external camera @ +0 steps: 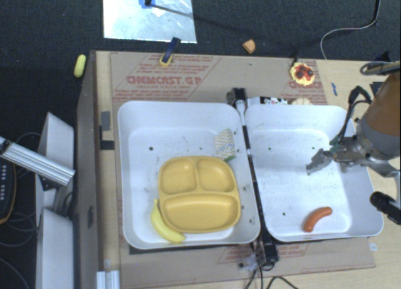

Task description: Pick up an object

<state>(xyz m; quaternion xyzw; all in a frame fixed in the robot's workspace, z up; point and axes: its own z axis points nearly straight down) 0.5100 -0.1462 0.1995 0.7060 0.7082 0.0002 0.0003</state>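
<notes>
An orange-red sausage (317,218) lies near the front of the right bin (282,128). The gripper (315,163) hangs over the right half of that bin, above and behind the sausage and apart from it. In the left bin (135,156) a yellow divided plate (199,194) rests with a yellow banana (164,225) against its front left edge. A small patterned pad (225,143) lies just behind the plate near the divider. Nothing shows in the gripper.
The grey arm with its orange band (383,115) reaches in from the right over the right bin's rim. On the cardboard behind the bins sit a small round toy (302,73) and a blue-and-yellow clip (169,51).
</notes>
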